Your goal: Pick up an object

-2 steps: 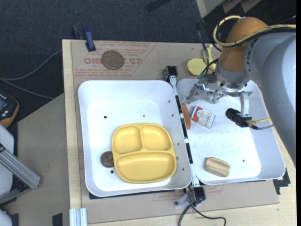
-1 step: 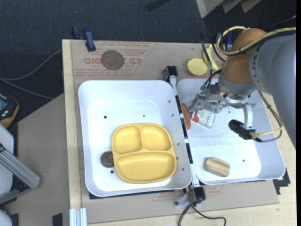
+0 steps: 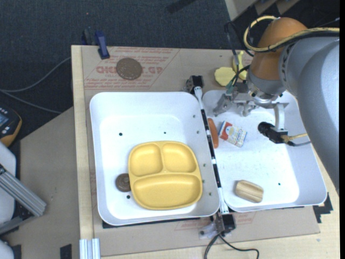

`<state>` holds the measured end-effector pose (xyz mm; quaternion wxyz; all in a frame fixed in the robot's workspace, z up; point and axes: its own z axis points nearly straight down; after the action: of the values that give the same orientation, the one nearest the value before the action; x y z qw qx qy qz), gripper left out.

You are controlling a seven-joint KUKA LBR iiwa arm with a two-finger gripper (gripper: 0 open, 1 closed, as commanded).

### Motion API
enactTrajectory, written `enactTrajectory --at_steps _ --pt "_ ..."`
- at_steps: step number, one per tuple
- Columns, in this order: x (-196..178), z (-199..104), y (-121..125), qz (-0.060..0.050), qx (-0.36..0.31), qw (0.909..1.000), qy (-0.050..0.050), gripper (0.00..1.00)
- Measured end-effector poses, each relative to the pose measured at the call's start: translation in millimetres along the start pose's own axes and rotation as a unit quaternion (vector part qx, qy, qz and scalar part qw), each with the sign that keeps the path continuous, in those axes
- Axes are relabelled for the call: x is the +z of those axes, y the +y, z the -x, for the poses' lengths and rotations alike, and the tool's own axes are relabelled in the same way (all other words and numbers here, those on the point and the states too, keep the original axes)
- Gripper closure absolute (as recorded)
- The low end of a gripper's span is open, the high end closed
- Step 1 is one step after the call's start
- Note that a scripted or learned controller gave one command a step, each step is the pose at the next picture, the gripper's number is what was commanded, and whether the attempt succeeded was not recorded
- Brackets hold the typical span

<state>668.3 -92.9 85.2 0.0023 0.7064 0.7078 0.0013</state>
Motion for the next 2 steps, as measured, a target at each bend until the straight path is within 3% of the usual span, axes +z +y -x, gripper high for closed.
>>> enactTrajectory --at_steps 2 --pt "0.1 -0.6 -2.1 -0.002 0.001 1.0000 0.000 0.00"
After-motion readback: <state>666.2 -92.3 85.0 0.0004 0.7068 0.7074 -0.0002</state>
